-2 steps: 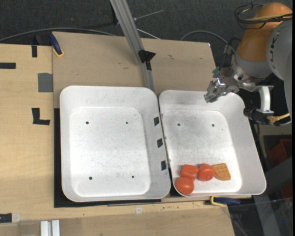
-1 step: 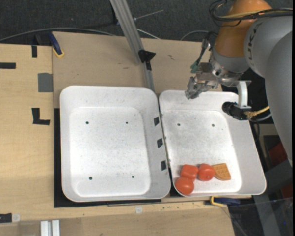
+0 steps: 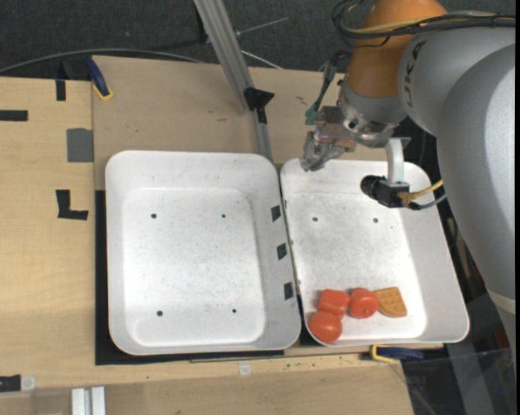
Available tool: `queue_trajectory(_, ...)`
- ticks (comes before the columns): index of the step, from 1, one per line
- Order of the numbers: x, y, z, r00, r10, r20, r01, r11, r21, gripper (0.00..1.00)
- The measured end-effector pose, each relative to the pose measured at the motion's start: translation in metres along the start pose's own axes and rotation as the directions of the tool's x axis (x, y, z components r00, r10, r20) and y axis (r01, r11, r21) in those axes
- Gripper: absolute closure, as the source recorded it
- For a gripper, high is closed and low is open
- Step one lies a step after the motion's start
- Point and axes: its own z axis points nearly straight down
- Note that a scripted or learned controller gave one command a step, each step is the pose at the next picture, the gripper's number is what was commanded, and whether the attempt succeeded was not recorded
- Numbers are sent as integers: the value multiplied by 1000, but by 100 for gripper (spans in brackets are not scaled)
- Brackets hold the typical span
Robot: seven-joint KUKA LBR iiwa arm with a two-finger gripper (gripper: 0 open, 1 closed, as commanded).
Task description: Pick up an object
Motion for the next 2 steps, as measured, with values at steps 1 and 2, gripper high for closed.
queue_trajectory(1, 55, -3, -12, 1000, -1, -1, 1, 1000, -1, 100)
queue_trajectory(2, 105, 4, -25, 1000, -1, -1, 1, 1000, -2, 100)
